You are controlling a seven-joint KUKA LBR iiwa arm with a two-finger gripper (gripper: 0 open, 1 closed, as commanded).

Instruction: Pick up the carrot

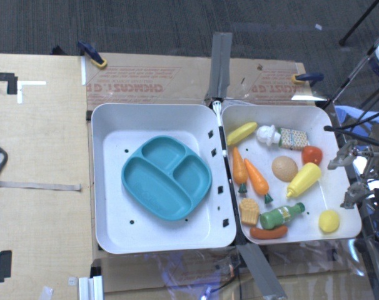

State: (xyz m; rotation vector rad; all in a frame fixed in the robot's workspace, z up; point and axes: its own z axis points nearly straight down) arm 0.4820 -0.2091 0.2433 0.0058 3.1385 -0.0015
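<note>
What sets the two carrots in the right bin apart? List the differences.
1. The left carrot lies nearly straight up and down the view, while the right carrot lies on a slant.
2. The left carrot sits next to the bin's left wall; the right carrot is further in, beside the egg.

Both are orange, tapered, with a green end towards the view's bottom.
</note>
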